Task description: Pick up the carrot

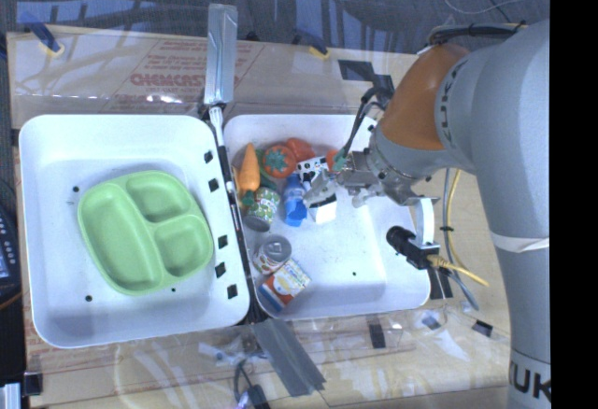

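The carrot is orange and lies lengthwise against the left wall of the right bin, its tip pointing to the back. My gripper hangs low in the middle of that bin, to the right of the carrot and apart from it. A blue bottle and a red and green round toy lie between the two. A small white block sits just under the gripper.
Around the carrot lie a green can, a tin can and a colourful packet near the front left corner. The left bin holds a green divided plate. The arm fills the bin's right side.
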Robot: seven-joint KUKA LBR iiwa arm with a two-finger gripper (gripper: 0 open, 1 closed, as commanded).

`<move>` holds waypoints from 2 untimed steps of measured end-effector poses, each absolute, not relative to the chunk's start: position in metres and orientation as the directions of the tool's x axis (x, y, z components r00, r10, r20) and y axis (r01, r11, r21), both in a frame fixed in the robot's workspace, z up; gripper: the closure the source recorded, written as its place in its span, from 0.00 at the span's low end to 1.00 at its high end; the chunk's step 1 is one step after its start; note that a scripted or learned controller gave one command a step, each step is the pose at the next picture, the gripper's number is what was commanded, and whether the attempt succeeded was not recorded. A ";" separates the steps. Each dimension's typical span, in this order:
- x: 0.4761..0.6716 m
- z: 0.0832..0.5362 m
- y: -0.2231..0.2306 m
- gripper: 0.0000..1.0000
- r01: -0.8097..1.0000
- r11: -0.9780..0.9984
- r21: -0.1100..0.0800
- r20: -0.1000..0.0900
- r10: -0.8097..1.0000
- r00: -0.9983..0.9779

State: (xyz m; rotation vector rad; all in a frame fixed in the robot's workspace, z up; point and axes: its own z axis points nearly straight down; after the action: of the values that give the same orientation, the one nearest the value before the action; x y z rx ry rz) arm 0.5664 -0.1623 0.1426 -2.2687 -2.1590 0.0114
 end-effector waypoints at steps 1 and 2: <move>0.553 0.218 -0.141 0.00 1.000 -0.003 -0.005 0.001 1.000 0.003; 0.549 0.160 -0.127 0.00 0.998 -0.059 -0.011 0.001 0.998 0.059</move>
State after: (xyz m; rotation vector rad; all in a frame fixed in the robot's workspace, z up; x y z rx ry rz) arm 0.5489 -0.1270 0.1602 -2.2799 -2.1488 0.0114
